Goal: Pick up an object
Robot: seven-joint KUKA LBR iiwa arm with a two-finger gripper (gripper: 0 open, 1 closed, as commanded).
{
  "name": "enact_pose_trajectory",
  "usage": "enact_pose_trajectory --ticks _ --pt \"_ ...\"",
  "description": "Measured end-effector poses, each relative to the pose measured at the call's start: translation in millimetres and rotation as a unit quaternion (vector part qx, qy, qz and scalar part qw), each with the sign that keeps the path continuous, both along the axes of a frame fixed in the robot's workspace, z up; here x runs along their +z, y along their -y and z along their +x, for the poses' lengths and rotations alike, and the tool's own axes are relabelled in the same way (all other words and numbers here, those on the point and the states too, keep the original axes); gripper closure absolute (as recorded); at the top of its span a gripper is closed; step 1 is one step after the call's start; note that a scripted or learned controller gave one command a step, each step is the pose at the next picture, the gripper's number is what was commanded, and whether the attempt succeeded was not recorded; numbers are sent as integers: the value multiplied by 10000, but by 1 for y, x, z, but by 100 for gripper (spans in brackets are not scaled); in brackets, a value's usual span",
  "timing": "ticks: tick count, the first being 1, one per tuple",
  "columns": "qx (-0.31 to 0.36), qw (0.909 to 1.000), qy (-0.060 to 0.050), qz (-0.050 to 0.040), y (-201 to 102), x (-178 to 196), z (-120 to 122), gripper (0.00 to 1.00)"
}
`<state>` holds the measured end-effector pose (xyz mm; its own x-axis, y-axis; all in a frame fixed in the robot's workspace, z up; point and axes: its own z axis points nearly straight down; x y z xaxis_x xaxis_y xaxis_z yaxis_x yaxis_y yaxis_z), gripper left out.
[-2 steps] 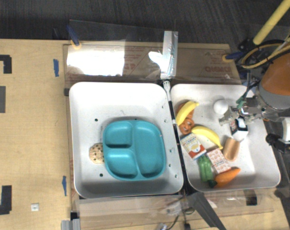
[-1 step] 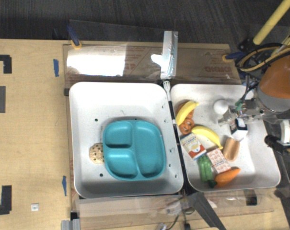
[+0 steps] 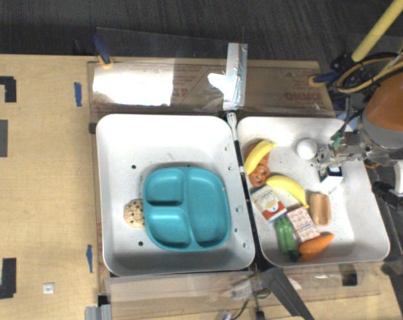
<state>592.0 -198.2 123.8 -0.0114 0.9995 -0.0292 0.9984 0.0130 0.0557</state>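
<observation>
here the tool (image 3: 330, 160) hovers by a white ball (image 3: 306, 149); its grip state unclear.

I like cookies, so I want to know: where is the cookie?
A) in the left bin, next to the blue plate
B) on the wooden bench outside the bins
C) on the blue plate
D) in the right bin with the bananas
A: the cookie lies on the left bin's floor, against the blue plate's left edge.
</observation>
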Motion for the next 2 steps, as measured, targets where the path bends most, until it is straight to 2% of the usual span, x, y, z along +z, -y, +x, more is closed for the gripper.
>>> enact_pose_trajectory --ticks 1,2 --pt "0 10000 -45 10 -1 -5 -3 0" --pt "67 9997 -207 106 -4 -32 -1 0"
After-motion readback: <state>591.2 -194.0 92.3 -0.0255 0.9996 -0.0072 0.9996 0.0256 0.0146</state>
